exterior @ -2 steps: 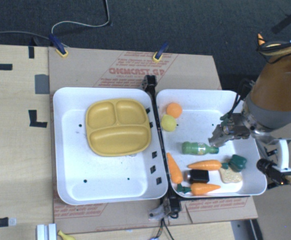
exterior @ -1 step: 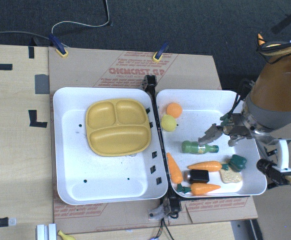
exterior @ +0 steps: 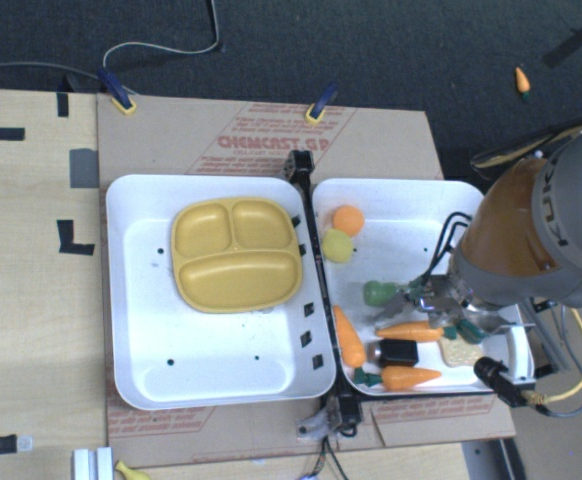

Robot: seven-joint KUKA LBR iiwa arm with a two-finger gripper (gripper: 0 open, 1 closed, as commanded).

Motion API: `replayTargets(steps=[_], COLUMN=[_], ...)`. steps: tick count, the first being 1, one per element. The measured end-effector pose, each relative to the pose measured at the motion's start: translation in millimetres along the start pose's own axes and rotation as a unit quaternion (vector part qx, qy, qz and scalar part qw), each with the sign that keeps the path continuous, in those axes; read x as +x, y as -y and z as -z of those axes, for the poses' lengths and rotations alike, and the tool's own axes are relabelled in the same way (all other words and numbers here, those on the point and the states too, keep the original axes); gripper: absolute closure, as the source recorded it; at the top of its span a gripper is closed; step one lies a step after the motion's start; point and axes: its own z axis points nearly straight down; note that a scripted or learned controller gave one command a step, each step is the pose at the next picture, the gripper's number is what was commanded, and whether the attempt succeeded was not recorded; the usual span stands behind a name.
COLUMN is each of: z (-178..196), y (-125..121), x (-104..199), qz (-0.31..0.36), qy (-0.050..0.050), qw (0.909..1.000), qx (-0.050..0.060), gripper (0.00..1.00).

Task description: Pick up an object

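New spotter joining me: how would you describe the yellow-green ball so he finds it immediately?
Go to the right bin, up by the divider. There the yellow-green ball sits just below the orange ball, touching it; it is the paler, greenish one.

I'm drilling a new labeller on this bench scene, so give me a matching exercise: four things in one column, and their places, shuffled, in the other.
Things:
1. yellow divided plate
2. orange ball
3. black block
4. green toy

Places:
A. right bin, far corner by the divider
B. left bin
C. right bin, near edge, between two carrots
D. right bin, middle, just left of the gripper

Pairs: 1-B, 2-A, 3-C, 4-D
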Motion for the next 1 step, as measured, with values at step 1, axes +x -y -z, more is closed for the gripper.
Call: replayTargets(steps=[1], z=[-45.7], y=[-10.8], x=[18.3], qz=[-0.002], qy=[0.004], qw=[1.0], qx=[-0.006], gripper=[0.0])
